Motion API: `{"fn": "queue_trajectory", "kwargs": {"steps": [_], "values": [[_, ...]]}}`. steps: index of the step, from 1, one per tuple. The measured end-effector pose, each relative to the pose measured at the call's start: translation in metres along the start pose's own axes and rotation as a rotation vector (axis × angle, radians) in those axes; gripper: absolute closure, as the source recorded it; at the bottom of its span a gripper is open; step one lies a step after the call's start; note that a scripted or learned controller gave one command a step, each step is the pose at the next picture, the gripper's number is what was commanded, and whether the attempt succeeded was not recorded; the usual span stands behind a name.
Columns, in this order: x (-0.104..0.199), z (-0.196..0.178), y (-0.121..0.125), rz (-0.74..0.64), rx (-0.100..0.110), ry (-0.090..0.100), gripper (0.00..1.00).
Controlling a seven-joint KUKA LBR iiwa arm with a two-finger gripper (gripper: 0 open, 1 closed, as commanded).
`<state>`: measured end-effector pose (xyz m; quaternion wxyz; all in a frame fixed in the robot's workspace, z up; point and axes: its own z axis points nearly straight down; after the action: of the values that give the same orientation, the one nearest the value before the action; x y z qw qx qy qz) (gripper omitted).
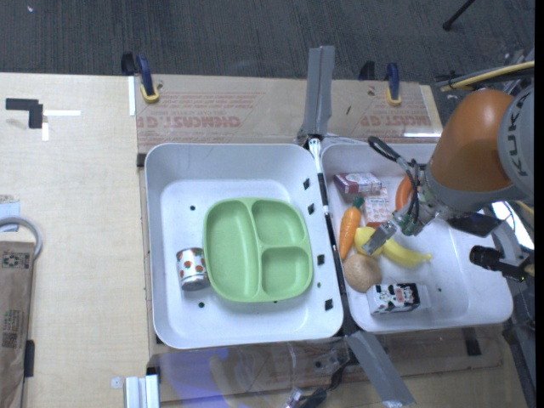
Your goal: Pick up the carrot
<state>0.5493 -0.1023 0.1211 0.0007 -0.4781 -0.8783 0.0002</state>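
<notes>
Gripper [380, 235] appears parted, holding nothing, just right of carrot [349, 229]; should shift left, straddle carrot's midsection, avoiding the banana [399, 251].

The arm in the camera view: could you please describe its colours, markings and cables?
The arm has a bulbous orange band above the wrist, with grey casing beside it bearing dark KUKA lettering at the frame's right edge. Below the band sits a grey wrist section. A thin dark cable loops beside it. The gripper is small, metallic and grey.
</notes>
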Motion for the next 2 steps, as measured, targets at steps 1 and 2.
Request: {"fn": "queue_trajectory", "kwargs": {"steps": [1, 2], "values": [[-0.015, 0.01, 0.03, -0.152, -0.002, -0.002, 0.0], [-0.04, 0.017, 0.055, -0.474, 0.022, 0.018, 0.0]]}}
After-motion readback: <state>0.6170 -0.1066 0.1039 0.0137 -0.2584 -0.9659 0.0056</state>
